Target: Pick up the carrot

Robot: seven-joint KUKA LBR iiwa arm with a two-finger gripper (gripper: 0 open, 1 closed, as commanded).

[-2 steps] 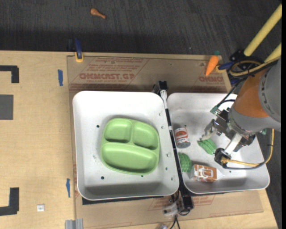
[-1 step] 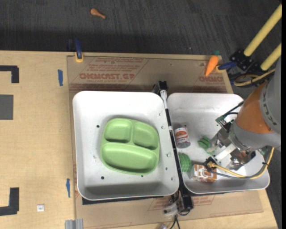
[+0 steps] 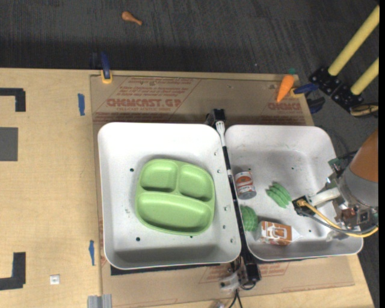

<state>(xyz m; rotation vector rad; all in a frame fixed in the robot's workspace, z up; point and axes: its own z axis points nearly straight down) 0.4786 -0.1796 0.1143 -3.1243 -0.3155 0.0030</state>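
A small orange carrot [image 3: 284, 88] with a green top lies on the brown board beyond the far edge of the right bin [image 3: 283, 138], next to a blue clamp. My gripper [image 3: 340, 212] hangs low over the right bin's near right corner, far from the carrot. The grey wrist and orange band above it cover most of it. Nothing shows held at it.
The right bin holds a small can [image 3: 245, 183], a green leafy piece [image 3: 279, 194], a green lump [image 3: 248, 218] and an orange-white packet [image 3: 276, 232]. A green divided plate [image 3: 175, 195] lies in the left bin [image 3: 120, 156]. Another orange bit [image 3: 131, 18] lies on the dark floor.
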